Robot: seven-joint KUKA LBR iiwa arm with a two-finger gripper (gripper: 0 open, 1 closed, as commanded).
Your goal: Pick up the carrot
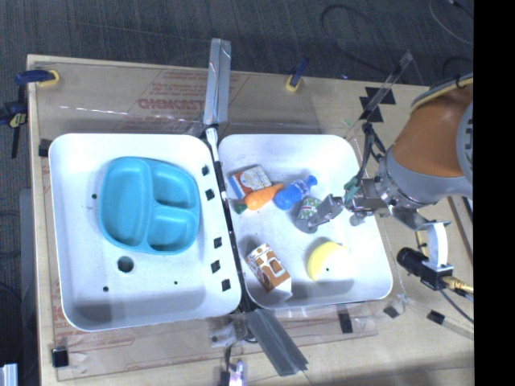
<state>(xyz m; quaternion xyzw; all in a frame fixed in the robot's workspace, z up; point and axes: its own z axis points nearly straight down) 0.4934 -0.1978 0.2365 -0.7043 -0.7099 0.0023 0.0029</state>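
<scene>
The carrot (pixel 259 199) lies in the right bin (pixel 366 284) beside a blue bottle (pixel 293 192). The gripper (pixel 322 213) hangs low just right of them, above a yellow lemon (pixel 325 260).

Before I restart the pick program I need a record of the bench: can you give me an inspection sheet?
Surface: wooden bench with two white bins, left bin, right bin.
Job's things: carrot in right bin, lying against a small box and a blue bottle.
Clutter: carton, yellow ball, blue tray in left bin.
Grippers: gripper low in right bin, right of the bottle; apart from the carrot.
Cables: dark loops on the floor.
Surroundings: blue clamps at the bench edge.
</scene>
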